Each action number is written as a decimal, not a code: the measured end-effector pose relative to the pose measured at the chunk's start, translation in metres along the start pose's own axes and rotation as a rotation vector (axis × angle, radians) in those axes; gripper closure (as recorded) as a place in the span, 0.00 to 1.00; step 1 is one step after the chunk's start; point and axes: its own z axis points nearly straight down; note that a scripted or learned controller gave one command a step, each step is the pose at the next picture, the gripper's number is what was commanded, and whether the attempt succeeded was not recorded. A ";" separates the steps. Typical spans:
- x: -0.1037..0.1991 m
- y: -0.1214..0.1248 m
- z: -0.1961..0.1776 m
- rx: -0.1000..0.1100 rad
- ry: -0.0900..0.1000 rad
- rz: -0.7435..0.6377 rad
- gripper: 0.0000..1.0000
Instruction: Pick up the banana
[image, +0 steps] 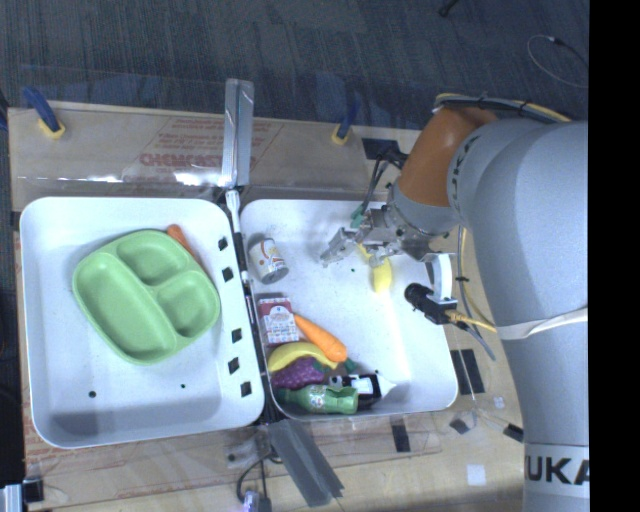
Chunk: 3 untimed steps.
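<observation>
Gripper (362, 243) over the right bin (420, 385), can't tell jaw state. Small yellow piece (381, 276) sits just below the jaws. Banana (300, 356) well away, by the carrot (320, 339) and grapes (298, 375).

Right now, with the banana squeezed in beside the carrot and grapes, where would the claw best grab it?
Probably by the left half of the banana, from straight above. It lies flat; the carrot overlaps its right end and the grapes crowd its near edge, so that left stretch looks freest.
</observation>
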 end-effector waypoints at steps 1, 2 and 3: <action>-0.004 0.006 0.001 0.013 0.008 -0.007 0.00; -0.002 0.024 -0.033 0.000 -0.007 -0.216 0.00; -0.011 -0.008 -0.001 -0.005 -0.001 -0.252 0.00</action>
